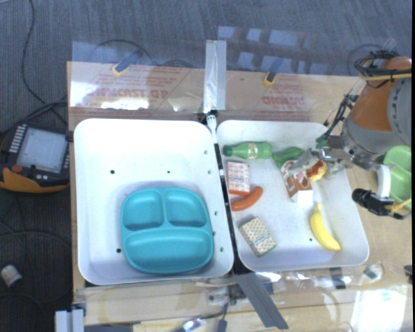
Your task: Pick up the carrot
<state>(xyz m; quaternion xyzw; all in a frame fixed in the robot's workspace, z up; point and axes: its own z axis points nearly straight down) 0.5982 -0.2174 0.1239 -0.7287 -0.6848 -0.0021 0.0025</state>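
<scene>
While the arm (384, 106) reaches in from the upper right of the frame, its gripper (318, 159) sits low over the upper right part of the right bin (353, 254), above a crumpled red-and-white packet (299, 178); whether the fingers are apart or together I cannot tell, as they blur into the packet. The carrot (246, 198) lies on the left side of that bin, near the wall, well apart from the gripper, just below a small red-and-white box (238, 176). A green bottle (249, 150) lies along the upper edge, a banana (323, 229) at lower right, a patterned box (257, 235) below the carrot. The left bin (104, 151) holds a teal divided tray (167, 228).
</scene>
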